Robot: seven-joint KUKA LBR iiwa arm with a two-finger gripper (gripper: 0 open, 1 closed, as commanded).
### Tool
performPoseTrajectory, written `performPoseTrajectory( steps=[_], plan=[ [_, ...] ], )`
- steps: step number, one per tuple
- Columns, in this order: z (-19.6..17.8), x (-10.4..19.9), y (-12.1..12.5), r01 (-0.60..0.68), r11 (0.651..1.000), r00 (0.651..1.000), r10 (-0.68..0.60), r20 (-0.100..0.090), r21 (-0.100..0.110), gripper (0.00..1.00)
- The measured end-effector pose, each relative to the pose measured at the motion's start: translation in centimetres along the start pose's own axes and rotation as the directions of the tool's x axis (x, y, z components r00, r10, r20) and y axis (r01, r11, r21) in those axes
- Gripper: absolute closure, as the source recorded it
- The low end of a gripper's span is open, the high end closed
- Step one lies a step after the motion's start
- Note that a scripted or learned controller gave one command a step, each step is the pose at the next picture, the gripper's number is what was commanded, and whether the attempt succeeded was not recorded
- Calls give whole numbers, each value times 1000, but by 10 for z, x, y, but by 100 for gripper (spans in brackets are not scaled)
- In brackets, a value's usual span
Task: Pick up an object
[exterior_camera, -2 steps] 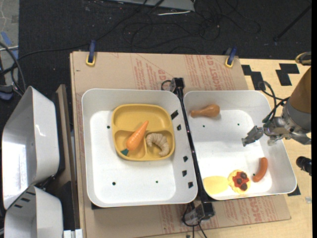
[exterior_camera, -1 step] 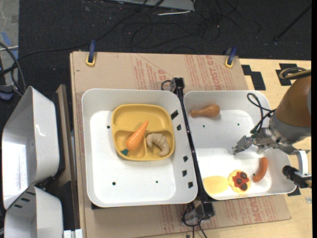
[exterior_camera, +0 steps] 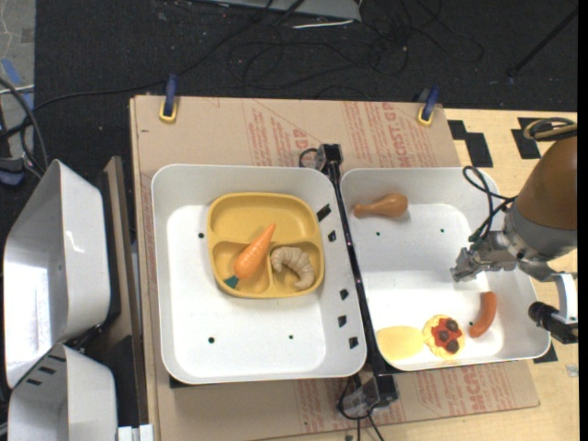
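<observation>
Nearest the camera in the right bin lie a yellow slice, a pizza toy and a sausage. The jaws hang just above the sausage; how far apart they stand cannot be told, and nothing is seen in them. A descent near the wall could clip the rim or pinch air. Farther off lies a drumstick; the left bin's plate holds a carrot.

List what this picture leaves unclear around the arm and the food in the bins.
- Gripper: small and dark in the camera view, so its finger state is unreadable.
- Arm: cut off by the right edge.
- Topped item in the right bin: too small to identify its topping.
- Pale piece in the yellow tray: blurred.
</observation>
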State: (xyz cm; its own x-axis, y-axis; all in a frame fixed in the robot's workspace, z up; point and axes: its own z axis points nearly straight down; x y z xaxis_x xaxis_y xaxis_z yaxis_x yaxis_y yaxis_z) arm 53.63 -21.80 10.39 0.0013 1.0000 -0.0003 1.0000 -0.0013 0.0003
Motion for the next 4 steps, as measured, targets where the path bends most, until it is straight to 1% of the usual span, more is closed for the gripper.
performPoseTrajectory(
  steps=[2,3,4],
  plan=[
    [-92,16,4,6,1000,1000,-6,2,-4,100],
    [-138,8,2,4,1000,1000,-4,3,-5,100],
    [-128,59,18,9,1000,1000,-9,-1,0,100]
  ],
)
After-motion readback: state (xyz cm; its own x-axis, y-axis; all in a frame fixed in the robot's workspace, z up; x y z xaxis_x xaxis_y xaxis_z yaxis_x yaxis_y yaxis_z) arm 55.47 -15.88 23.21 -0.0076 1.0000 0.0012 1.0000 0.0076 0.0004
